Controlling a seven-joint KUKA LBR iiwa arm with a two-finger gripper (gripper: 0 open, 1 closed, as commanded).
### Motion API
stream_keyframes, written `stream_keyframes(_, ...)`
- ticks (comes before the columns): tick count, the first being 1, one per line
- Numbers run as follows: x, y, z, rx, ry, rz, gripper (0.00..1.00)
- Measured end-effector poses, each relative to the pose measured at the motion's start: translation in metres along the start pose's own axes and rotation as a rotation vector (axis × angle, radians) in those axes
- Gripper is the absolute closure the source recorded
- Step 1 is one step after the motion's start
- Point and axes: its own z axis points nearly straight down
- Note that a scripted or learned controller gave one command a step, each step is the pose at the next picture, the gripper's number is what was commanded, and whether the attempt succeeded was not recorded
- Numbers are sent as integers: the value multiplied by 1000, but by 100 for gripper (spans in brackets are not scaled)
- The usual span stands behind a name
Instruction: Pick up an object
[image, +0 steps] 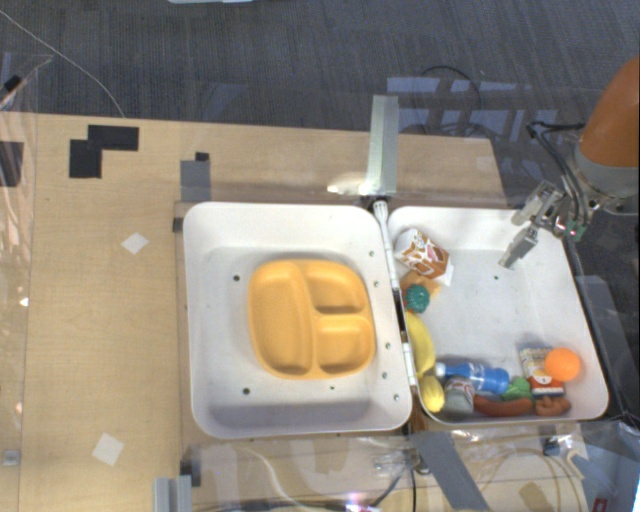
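My gripper (527, 228) hangs over the upper right part of the right bin (500, 300), open, with nothing between its fingers (518, 250). The objects lie apart from it. An orange-and-white snack packet (423, 255) and a small teal ball (417, 297) rest by the bin's left wall. A banana (422, 352) lies below them. Along the front wall sit a blue bottle (472, 376), a brown sausage (505, 405), a green item (518, 386) and an orange ball (563, 363).
The left bin (220, 300) holds a yellow divided plate (310, 318). A metal post (383, 150) stands behind the divider between the bins. Bare white floor lies in the middle of the right bin, under and left of the gripper.
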Motion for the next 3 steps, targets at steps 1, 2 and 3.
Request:
stream_keyframes(1, 56, -32, 53, 0, 0, 181, 0)
stream_keyframes(2, 97, -55, 69, 2, 1, 569, 0)
stream_keyframes(3, 103, -59, 62, 1, 0, 812, 0)
